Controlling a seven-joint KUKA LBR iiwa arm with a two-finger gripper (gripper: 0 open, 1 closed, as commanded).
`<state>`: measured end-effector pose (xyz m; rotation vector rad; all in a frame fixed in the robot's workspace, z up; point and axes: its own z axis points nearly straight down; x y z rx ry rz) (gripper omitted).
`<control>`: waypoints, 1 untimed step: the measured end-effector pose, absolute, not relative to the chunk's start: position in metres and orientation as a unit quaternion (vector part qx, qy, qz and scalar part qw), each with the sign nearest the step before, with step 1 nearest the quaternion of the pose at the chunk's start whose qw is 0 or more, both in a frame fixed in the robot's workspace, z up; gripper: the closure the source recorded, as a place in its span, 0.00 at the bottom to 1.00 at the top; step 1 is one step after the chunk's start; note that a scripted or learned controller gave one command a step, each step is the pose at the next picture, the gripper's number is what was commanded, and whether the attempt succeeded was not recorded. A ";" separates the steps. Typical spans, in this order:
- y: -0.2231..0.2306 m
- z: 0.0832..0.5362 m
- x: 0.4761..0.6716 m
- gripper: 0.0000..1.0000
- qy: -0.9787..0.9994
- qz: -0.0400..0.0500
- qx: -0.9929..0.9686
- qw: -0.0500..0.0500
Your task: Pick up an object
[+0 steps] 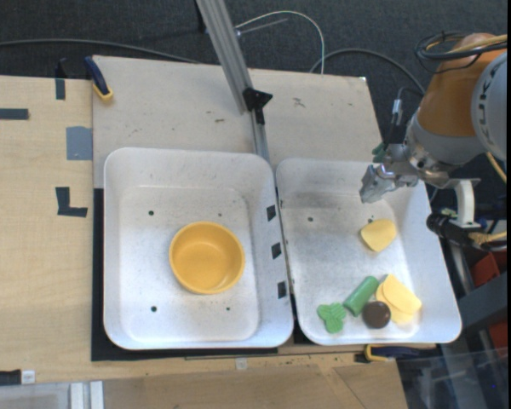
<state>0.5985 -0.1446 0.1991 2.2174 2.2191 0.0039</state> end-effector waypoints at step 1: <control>-0.146 0.262 0.596 1.00 0.708 0.002 0.707 0.003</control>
